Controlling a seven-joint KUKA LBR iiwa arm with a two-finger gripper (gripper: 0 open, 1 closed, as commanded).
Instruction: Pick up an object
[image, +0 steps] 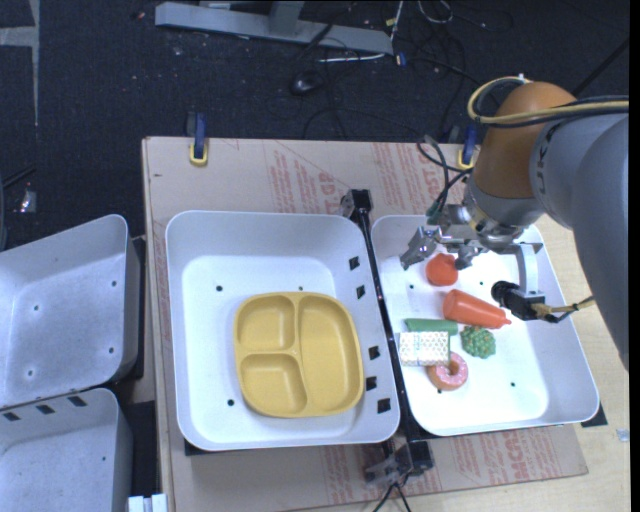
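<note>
Donut (447, 373) lies nearest in the right bin (560, 390), carrot (474, 309) beyond it. Farthest, my gripper (437, 252) hangs with fingers spread around the small red tomato (441, 270): light, smooth, probably slippery, so I'd pinch across its middle.

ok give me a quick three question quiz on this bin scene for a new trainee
1. True or false: the yellow divided plate lies in the same bin as the carrot.
2. Which toy is closest to the gripper? A) the pink donut B) the red tomato C) the green broccoli
3. Fill in: the plate has ___ compartments.

Key
1. False: the plate is in the left bin, the carrot in the right bin.
2. B: the tomato sits just under the gripper; whether it is gripped cannot be told.
3. Three.
</note>
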